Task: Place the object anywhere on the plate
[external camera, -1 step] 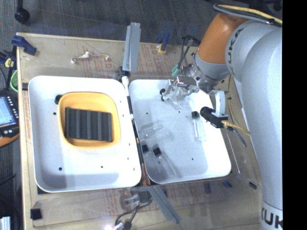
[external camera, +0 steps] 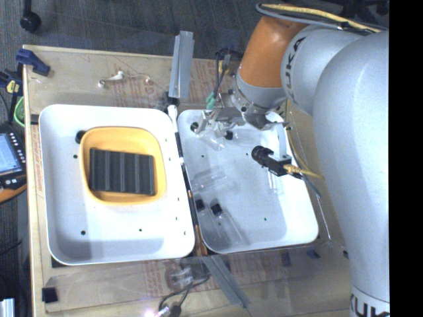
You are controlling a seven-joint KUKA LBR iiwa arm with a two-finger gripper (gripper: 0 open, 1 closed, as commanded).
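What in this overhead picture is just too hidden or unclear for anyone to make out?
- The hand in the camera view: its clear parts blur into the right bin, so whether it holds anything cannot be told.
- The far right corner of that bin: covered by the grey arm.
- The small dark bits on the bin floor: too small to identify.
- The dark ridged thing on the yellow plate: unclear what it is.

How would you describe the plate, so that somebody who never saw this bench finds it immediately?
Start with the two white bins side by side and take the left bin, the one away from the arm. The plate lies in its upper half: yellow, squarish with rounded corners. A dark grey ribbed block lies on it, and nothing else in the bins is yellow.
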